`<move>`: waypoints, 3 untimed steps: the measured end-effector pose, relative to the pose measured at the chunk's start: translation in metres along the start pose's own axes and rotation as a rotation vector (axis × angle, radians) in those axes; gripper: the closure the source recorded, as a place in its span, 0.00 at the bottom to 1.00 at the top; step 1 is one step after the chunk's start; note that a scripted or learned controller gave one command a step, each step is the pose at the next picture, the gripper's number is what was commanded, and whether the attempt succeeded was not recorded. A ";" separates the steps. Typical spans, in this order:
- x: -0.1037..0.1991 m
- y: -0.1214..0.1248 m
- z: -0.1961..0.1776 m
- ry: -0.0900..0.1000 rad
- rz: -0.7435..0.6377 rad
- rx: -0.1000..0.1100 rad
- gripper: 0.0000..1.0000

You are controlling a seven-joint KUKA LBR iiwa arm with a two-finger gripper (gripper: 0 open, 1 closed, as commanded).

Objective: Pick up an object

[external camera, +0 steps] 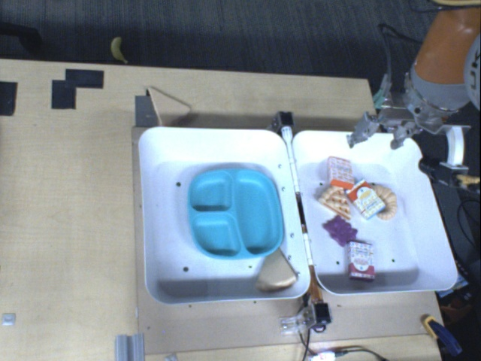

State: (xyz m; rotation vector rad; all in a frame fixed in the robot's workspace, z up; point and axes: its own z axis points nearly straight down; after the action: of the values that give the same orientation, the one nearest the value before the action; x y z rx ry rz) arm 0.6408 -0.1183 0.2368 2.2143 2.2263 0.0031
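- End effector (378, 132) hangs over the far rim of the right bin (432, 224), its two fingers spread apart with nothing between them.
- Pickable things lie in a loose cluster nearer the camera than the end effector and just to its left: a small carton (339, 169), a waffle (334, 199), a second carton (366, 200) lying on a round cracker (386, 203), and a purple scrap (340, 231).
- Farther along the same line, well apart from the end effector, a juice box (361, 260) lies alone near the bin's front wall.
- Left bin (161, 224), well to the end effector's left, holds a blue divided plate (233, 210) and a tan lump (276, 277) in its near corner.
- Judgement: nothing is grasped yet; the arm seems poised before a descent.
- Risk: the clustered items touch and overlap, so closing fingers could land on an edge and push one aside, or pinch two at once.
- Risk: the waffle, cracker and purple scrap lie flat, so the fingers may slide over them and close on air.
- Risk: a descent straight down from here would likely meet the bin's rim or bare floor rather than an object.
- Safer bet, I think: the lone juice box, with room on both sides.
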 end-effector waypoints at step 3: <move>0.060 0.001 0.051 0.001 -0.001 -0.003 1.00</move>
State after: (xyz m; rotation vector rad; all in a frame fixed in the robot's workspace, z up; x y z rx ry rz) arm 0.6415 -0.0580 0.1859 2.2124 2.2259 0.0070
